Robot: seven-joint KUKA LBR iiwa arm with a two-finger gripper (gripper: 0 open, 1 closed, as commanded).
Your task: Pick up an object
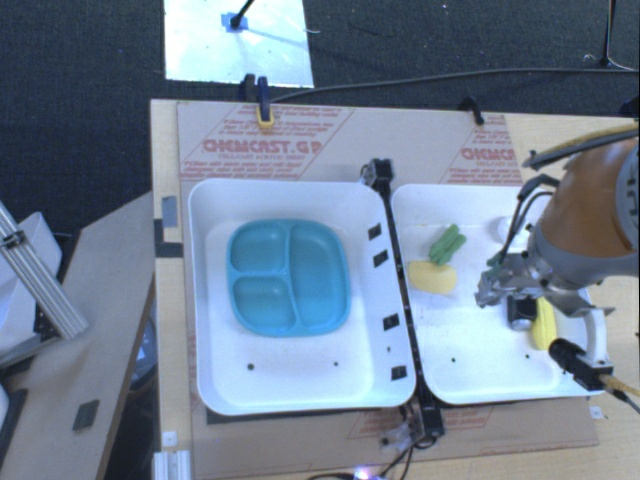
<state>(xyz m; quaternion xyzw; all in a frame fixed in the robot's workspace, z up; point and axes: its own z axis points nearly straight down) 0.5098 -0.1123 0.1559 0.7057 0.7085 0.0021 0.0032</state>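
Gripper [512, 293], low in the right bin [470, 383]; from where I stand I cannot tell its state. Leftmost, a blue divided plastic plate [290, 275] sits alone in the left bin [215, 368]. A green stalk-like toy [447, 243] touches a pale yellow lump [432, 278]; a slim yellow piece [544, 326] lies under the wrist. Closing between them could grab nothing.

Two white bins [300, 203] sit on the tan bench [330, 133], which carries red lettering; the left one holds a light blue divided plate [290, 275]; the right holds a pale yellow lump [432, 278], a green piece [447, 244] and a bright yellow piece [544, 325]; the arm [590, 208] is grey with an orange band.
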